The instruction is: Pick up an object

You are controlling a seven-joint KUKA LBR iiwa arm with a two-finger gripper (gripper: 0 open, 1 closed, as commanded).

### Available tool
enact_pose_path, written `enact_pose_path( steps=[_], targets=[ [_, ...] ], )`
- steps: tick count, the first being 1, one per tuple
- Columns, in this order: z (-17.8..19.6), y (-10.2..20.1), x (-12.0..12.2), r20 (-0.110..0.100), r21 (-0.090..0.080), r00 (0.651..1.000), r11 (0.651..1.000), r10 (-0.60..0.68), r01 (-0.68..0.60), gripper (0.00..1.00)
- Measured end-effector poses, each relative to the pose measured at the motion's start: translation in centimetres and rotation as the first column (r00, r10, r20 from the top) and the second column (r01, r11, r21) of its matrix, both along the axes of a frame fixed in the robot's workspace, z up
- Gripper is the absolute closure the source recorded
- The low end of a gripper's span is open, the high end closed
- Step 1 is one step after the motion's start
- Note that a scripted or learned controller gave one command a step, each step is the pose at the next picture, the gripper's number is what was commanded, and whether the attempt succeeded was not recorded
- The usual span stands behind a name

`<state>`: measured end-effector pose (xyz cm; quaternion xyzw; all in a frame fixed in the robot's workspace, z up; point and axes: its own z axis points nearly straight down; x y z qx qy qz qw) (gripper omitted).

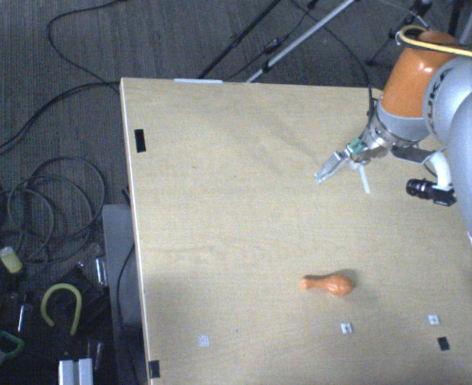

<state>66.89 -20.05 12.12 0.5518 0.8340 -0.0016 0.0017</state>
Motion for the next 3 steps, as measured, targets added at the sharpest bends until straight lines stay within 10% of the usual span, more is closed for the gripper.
enact_pose_path(
  steps=[1,2,3],
  targets=[
    [-3.6,-0.2,0.0,-0.001,0.002,0.945,0.945,0.326,-0.326,0.0],
    [-2.6,0.0,0.1,0.003,0.002,0.945,0.945,0.326,-0.326,1.0],
    [5.7,4.7,-1.6,0.001,0.004,0.974,0.974,0.227,-0.227,1.0]
  ],
)
